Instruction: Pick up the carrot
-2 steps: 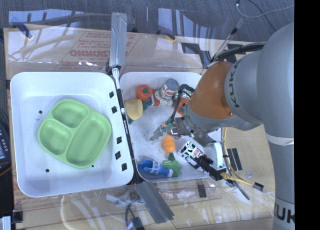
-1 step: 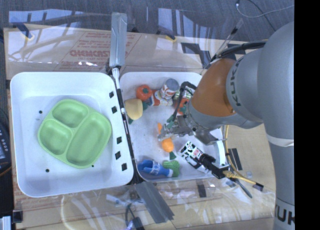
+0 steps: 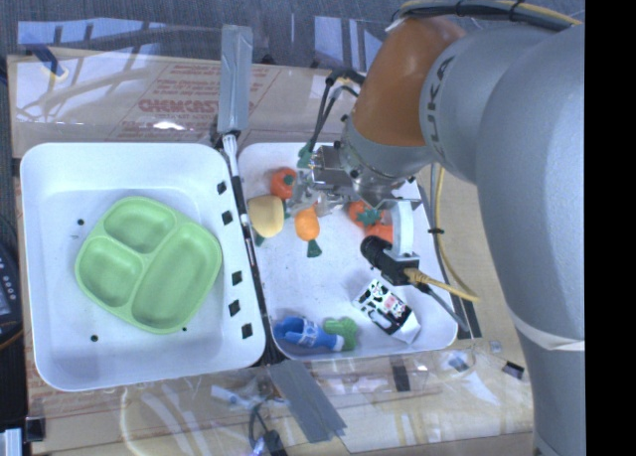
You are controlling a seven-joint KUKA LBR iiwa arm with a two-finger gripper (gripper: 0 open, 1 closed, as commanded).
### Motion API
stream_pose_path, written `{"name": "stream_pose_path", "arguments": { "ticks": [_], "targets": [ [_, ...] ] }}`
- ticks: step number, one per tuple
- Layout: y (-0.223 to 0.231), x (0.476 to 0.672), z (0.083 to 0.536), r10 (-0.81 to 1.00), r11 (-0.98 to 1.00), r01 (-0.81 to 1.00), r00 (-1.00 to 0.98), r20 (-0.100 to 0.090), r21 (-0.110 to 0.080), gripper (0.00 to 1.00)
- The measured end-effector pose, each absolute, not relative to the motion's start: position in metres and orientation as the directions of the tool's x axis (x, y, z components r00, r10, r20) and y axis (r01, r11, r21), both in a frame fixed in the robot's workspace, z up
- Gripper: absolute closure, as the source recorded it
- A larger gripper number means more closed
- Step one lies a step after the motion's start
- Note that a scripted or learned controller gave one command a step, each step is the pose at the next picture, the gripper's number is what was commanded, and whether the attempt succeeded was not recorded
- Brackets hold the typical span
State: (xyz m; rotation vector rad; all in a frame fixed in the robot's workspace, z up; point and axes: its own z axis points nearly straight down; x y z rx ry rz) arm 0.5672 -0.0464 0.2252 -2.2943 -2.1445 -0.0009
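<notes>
While the gripper (image 3: 320, 186) hangs just above it — fingers' state I cannot tell — the carrot (image 3: 308, 226) lies in the right bin (image 3: 298, 295), long axis running up-down, green top pointing toward the view's bottom — short, orange, beside a yellowish piece (image 3: 265, 216).

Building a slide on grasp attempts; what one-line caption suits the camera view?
The hand hangs over the right bin just above the carrot, toys scattered around; green divided plate in the left bin.
</notes>
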Motion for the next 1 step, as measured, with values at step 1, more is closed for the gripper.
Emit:
{"name": "stream_pose_path", "arguments": {
  "ticks": [1],
  "targets": [
    [-0.0492, 0.5666, 0.2437, 1.0, -0.004, 1.0, 0.004, -0.001, -0.002, 1.0]
  ]
}}
